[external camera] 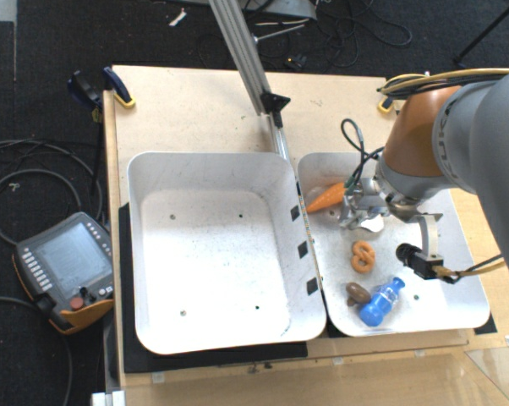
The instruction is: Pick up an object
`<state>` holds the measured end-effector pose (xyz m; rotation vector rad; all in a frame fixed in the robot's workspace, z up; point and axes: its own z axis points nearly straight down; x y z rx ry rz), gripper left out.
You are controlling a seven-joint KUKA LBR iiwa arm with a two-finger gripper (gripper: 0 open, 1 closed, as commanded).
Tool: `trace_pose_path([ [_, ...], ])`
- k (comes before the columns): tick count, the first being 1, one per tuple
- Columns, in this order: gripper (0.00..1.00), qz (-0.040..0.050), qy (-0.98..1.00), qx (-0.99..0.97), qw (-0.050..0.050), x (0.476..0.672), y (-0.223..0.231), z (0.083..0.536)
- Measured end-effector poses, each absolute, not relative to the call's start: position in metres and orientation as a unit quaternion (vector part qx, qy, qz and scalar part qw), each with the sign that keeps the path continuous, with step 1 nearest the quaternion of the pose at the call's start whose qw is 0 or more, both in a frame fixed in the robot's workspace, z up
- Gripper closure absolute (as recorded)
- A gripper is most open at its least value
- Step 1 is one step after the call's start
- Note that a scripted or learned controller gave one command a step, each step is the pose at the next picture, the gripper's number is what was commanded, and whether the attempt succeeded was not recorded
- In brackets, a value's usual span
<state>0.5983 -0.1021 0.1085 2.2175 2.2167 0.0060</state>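
Note:
The right bin (457,307) holds an orange carrot (325,198) near its upper left, an orange pretzel-shaped piece (363,257) in the middle, a small brown lump (357,293) and a blue bottle (380,302) near the front. My gripper (354,212) is low in the right bin, just right of the carrot's thick end and above the pretzel. A small white object (372,224) lies right under it. The wrist hides the fingertips.
The left bin (153,176) sits beside the right one. A slanted metal bar (242,45) crosses above the back of the bench. A teach pendant (64,265) lies on the floor at left. Cables hang off the wrist.

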Motion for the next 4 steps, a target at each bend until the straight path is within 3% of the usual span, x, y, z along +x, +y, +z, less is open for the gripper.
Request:
trace_pose_path([
  [2,1.00,0.0016,0.708,0.707,0.003,0.600,-0.108,0.228],
  [3,1.00,0.0008,0.708,0.706,0.002,0.601,-0.108,0.245],
  [4,1.00,0.0013,0.710,0.704,0.000,0.608,-0.054,0.253],
])
